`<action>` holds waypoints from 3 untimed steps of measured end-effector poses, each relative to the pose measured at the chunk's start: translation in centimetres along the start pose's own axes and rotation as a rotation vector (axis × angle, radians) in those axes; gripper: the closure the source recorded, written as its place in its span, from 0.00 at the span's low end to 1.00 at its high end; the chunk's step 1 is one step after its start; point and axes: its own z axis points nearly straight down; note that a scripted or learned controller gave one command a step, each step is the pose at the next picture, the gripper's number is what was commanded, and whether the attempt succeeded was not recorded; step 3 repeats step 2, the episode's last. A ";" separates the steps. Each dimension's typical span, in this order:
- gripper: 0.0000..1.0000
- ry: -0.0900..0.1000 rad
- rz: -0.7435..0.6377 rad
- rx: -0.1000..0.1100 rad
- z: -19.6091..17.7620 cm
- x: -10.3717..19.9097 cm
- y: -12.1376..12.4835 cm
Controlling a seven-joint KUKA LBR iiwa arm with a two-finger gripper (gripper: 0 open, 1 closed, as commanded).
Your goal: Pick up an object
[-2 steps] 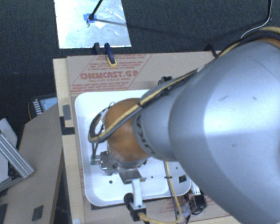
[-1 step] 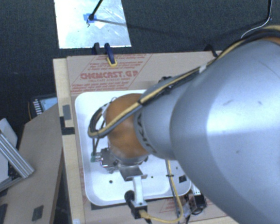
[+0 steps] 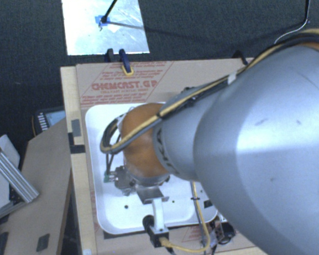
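— How is the arm held?

— The arm (image 3: 250, 144) is stretched in from the right and bent down over the bin (image 3: 97, 157), so that the bin's right part is covered by it. The orange band (image 3: 141, 139) is seen above the bin's middle, and the wrist is pointed down at the bin's floor.

— And the gripper?

— The gripper (image 3: 132, 182) is held low over the bin's middle, just under the band. Only its metal upper part is seen, from above. Whether it is open or closed cannot be told.

— Where is the object, and which way is it pointed?

— Neither can be told. Whatever lies under the wrist is hidden by the arm, so no long axis can be given. A dark spot (image 3: 126, 206) is seen on the bin's floor near its front wall, too small to be identified.

— What of materials and shapes?

— The bin is smooth and white, with a shallow wall and rounded corners. It is set on a brown board (image 3: 125, 80) printed in red. Clips (image 3: 124, 59) are fixed to the board's edge beyond the bin. Farther beyond, a crinkled silvery sheet (image 3: 103, 23) is laid on a dark surface. The arm's casing is rounded, matt and grey. Black and yellow cables (image 3: 107, 137) are looped beside the band. A ribbed metal rail (image 3: 8, 171) is laid aslant, well left of the bin.
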 end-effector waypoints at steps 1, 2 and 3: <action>1.00 0.001 0.001 0.001 -1.0 0.0 0.0; 1.00 0.001 0.003 0.001 -2.0 0.0 0.1; 1.00 0.001 0.003 0.001 -2.0 0.0 0.1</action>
